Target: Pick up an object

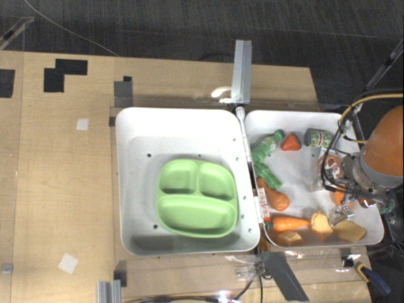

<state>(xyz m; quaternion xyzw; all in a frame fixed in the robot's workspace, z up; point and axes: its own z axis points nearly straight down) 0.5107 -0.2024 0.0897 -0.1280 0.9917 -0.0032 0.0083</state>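
The arm comes in from the right and its hand (342, 212) hangs low over the near right corner of the right bin (297, 120). From here I cannot tell how the hand is set, because cables and the wrist crowd over it. Just beside the hand, toward the front edge, lies a tan wedge like a piece of bread (350, 232), and just left of that a yellow corn cob (320, 223). A carrot (290, 223) lies along the front wall, with a small brown piece (290, 237) touching the wall below it. Farther back sit a can (317, 137), a strawberry (290, 142) and some green leafy vegetables (267, 160), well apart from the hand. In the left bin (136, 182) rests a green divided plate (197, 197). Both bins sit on the wooden worktop (57, 188).
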